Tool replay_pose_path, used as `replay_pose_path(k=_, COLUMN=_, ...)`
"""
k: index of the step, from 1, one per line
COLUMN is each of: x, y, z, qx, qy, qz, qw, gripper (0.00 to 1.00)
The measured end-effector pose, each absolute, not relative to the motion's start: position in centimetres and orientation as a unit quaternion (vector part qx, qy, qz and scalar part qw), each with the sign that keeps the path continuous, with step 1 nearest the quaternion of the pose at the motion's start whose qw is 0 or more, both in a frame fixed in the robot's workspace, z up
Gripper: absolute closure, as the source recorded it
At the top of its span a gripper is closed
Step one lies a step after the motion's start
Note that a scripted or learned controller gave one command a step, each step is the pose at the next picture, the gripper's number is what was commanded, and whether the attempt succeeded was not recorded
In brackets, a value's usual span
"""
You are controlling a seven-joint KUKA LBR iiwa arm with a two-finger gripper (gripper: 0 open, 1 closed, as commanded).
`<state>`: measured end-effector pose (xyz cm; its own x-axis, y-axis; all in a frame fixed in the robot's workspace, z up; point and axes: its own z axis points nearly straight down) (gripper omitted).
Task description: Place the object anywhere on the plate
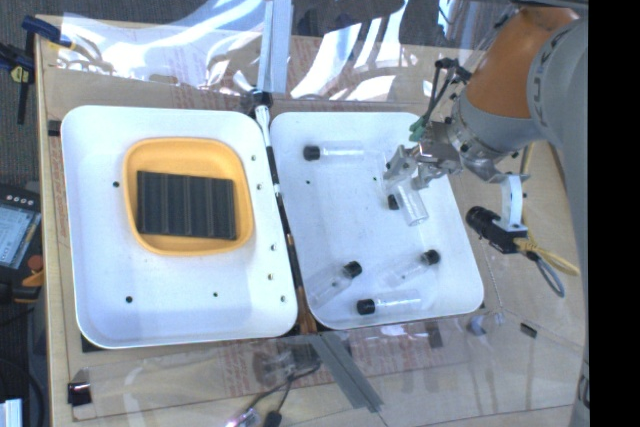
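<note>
- The table (150, 375) carries two white bins side by side: the left bin (90, 275) and the right bin (320, 215).
- In the left bin lies a yellow plate (140, 165) with a dark ribbed insert (190, 203) in its middle.
- The right bin holds several clear tubes with black caps.
- One tube (335, 153) lies near the bin's far edge, its cap toward the left.
- Another tube (410, 205) lies just below the pincer, tilted, its cap at the upper end.
- Three more lie toward the near edge: one (335, 280) left of centre, one (415, 265) further right, and one (385, 303) closest to the near rim.
- The arm (520, 75) reaches in from the right, its orange band above the grey wrist.
- The pincer (408, 167) hangs over the right bin's upper right part, just above the tilted tube; whether it touches the tube cannot be told.
- Whether the pincer stands apart or together cannot be told from this view.
- No tube is on the plate; all five are in the right bin, well apart from it.
</note>
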<state>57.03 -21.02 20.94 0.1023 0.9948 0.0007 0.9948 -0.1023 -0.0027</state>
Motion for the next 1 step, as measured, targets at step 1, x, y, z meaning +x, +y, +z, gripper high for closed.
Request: replay_pose_path(k=1, x=57.03, y=-21.01, z=20.94, qx=-0.742, qy=-0.67, qz=0.0006, qw=0.001, gripper=0.0)
